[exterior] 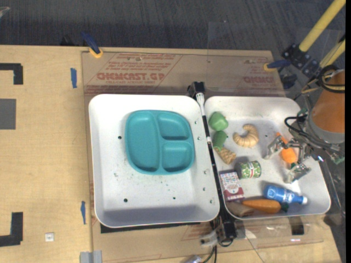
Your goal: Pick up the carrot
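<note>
Writing on the dark red and white carton (231, 184) and the green-labelled tin can (249, 170) could not be read. In the right white plastic bin (263, 111), the short bright-orange carrot (288, 156) was gripped between the metal gripper's (288, 159) partly closed jaws. Farthest, "CHEMCAST GP" was printed in red on the brown cardboard sheet (181, 73).

We count two bins (104, 201), one teal plate (160, 141), one croissant (246, 136), one can (249, 169), one bottle (283, 194), one small box (231, 184), two green items (218, 121) and one hot dog (262, 205).
</note>
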Available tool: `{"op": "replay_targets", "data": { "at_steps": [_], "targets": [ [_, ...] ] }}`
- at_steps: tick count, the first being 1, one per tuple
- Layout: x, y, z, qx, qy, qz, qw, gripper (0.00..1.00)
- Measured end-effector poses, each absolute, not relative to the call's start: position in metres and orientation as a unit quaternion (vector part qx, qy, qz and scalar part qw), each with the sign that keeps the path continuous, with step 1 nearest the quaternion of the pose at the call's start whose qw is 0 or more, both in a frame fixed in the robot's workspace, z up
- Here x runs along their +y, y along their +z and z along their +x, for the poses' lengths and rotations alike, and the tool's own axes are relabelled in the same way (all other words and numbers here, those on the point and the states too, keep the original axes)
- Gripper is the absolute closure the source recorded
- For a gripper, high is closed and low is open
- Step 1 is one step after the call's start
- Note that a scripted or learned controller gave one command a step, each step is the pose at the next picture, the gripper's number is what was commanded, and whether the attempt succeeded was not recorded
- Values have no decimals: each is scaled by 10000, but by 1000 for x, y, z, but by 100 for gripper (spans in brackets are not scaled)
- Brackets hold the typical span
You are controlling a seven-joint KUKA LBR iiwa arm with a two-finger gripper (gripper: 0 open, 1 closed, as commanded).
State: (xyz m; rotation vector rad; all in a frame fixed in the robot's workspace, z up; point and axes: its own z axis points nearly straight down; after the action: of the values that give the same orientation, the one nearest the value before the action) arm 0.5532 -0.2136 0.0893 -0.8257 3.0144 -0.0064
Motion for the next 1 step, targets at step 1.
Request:
{"op": "replay_targets", "data": {
  "at_steps": [1],
  "targets": [
    [-223,90,503,9751,-18,-2217,66,0]
  ]
}}
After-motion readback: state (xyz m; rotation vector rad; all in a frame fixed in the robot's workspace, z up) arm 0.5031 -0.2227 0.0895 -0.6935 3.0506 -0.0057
